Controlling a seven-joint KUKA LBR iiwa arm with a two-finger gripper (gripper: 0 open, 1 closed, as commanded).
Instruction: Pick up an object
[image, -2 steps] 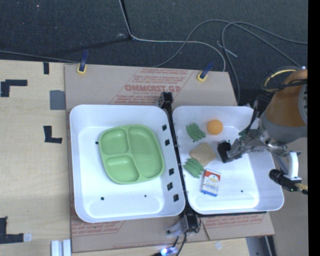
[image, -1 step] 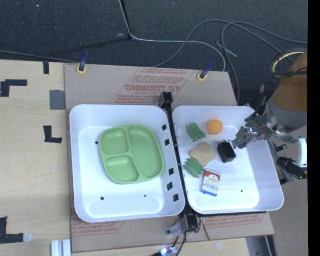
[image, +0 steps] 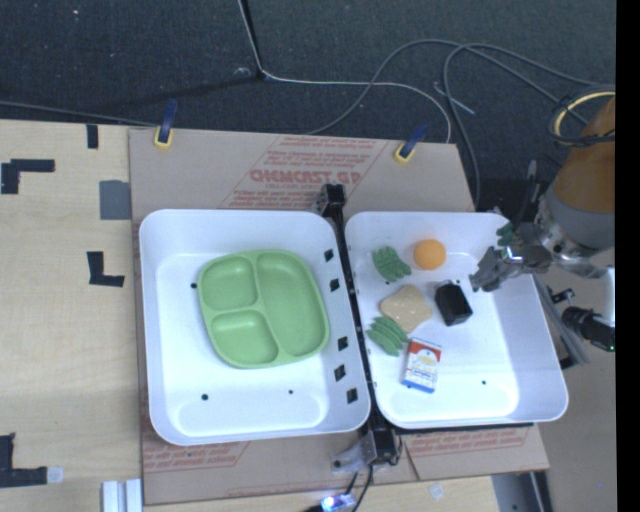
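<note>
The right bin (image: 520, 385) holds several small objects: an orange ball (image: 430, 254), a black block (image: 453, 303), a tan sponge-like piece (image: 405, 307), two green items (image: 391, 264) (image: 387, 334), and a small red, white and blue box (image: 422, 365). My gripper (image: 490, 272) hangs at the bin's right side, just right of the black block and the ball, with nothing visibly between its fingers. The grey arm with its orange band (image: 585, 180) comes in from the right edge.
The left bin (image: 165, 300) carries a green divided plate (image: 264, 307). Black clips run along the seam between the bins (image: 345, 300). Cables lie across the dark floor behind the bench, and cardboard lies under both bins.
</note>
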